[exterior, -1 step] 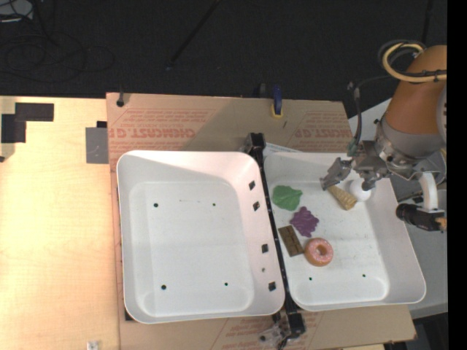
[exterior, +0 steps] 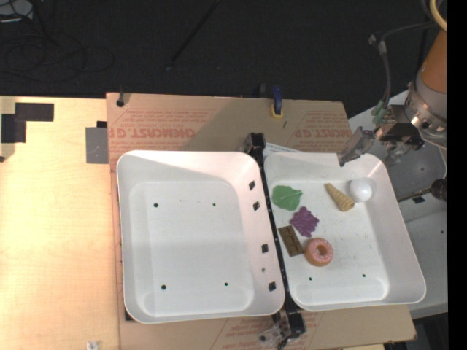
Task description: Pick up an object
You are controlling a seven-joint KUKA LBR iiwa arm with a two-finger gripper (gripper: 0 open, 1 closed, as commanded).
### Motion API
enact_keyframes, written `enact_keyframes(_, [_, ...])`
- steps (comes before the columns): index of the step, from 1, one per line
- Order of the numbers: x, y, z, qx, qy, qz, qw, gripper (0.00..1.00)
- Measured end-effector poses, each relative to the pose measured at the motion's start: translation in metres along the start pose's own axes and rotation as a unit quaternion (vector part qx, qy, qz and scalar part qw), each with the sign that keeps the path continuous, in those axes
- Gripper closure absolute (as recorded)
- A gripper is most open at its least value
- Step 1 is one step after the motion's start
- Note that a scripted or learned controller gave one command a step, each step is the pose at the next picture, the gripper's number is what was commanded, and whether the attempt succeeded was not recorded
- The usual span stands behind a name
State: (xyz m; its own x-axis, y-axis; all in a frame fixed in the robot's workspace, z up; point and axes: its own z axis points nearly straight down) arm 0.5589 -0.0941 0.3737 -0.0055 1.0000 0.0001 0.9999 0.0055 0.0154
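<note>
The right bin (exterior: 394,283) holds several small objects: a green leaf-shaped piece (exterior: 286,196), a purple grape cluster (exterior: 304,220), a brown bar (exterior: 290,240), a pink donut (exterior: 319,251), a tan cone (exterior: 338,196) and a white ball (exterior: 360,189). My gripper (exterior: 355,147) hangs above the bin's far right corner, up and right of the cone and ball. Nothing shows between its fingers.
The left bin (exterior: 139,268) sits beside the right one, with black clips (exterior: 257,188) along the divide. Both rest on brown cardboard (exterior: 182,126) over a light wooden bench (exterior: 51,232). Cables and grey hardware (exterior: 416,166) crowd the right side.
</note>
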Motion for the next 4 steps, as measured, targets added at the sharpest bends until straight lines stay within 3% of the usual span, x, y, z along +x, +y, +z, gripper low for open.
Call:
enact_keyframes(1, [-0.002, 0.000, 0.001, 0.009, 0.000, 0.001, 1.0000, 1.00])
enact_keyframes(2, [-0.006, -0.076, 0.013, 0.011, 0.001, 0.003, 0.9999, 1.00])
enact_keyframes(3, [0.032, -0.081, -0.091, 0.003, 0.000, 0.001, 1.0000, 1.00])
enact_keyframes(4, [0.026, -0.086, 0.082, 0.018, 0.001, 0.003, 0.9998, 1.00])
